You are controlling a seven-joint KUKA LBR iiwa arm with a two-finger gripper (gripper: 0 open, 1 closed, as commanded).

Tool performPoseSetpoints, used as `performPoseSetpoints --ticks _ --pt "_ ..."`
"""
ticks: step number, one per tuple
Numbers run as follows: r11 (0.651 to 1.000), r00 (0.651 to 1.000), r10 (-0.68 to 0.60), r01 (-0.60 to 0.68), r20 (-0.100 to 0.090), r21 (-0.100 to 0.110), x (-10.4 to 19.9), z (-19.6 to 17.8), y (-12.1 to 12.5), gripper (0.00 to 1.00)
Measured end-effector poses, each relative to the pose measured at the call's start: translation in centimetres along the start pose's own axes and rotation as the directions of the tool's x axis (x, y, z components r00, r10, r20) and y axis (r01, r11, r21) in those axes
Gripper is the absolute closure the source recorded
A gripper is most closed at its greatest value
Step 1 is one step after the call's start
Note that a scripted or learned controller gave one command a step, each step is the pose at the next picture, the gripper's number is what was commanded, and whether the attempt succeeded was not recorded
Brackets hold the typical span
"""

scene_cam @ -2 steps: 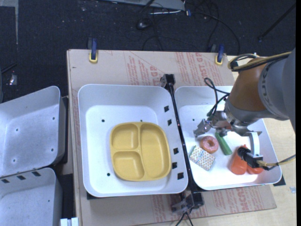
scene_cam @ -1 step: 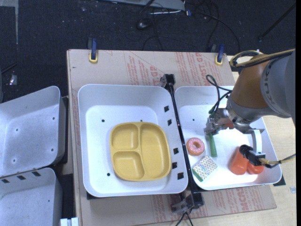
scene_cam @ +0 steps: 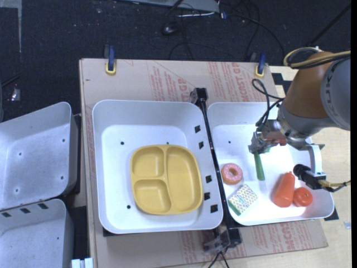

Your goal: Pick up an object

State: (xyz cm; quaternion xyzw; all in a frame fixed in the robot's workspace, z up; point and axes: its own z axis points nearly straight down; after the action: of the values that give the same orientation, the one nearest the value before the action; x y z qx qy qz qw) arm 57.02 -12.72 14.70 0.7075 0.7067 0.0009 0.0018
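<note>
Directly beneath the gripper [scene_cam: 261,149] lies a green stick [scene_cam: 259,166] in the right bin [scene_cam: 234,116], its long axis running from the gripper toward the bin's near wall. Whether the stick's upper end is gripped cannot be told. Donut [scene_cam: 231,173] lies left of it; orange pieces [scene_cam: 291,191] lie right.

- Light bright and even from overhead; both white bins [scene_cam: 150,121] close to washed out, their floors glaring.
- Shadows short and soft: a thin dark edge under the yellow tray [scene_cam: 166,179], a faint one beside the green stick [scene_cam: 259,167].
- Floor around the bench [scene_cam: 139,77] dark, speckled, detail lost.
- Arm [scene_cam: 315,96] at right slightly soft; orange band catches a sheen.
- Overall grain mild, focus fair at centre, softer toward corners.
</note>
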Motion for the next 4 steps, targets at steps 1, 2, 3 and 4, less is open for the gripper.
performPoseSetpoints --ticks 1,2,3,4 --pt "1.000 1.000 -0.004 0.004 0.000 -0.001 0.0 -5.2 0.1 1.00" --pt "1.000 1.000 -0.007 0.007 -0.003 0.007 5.0 -4.7 -1.2 1.00" --pt "1.000 1.000 -0.009 0.009 -0.003 0.005 9.8 -6.4 -2.4 1.00" --pt "1.000 1.000 -0.009 0.009 -0.003 0.003 15.5 -7.5 -3.1 1.00"
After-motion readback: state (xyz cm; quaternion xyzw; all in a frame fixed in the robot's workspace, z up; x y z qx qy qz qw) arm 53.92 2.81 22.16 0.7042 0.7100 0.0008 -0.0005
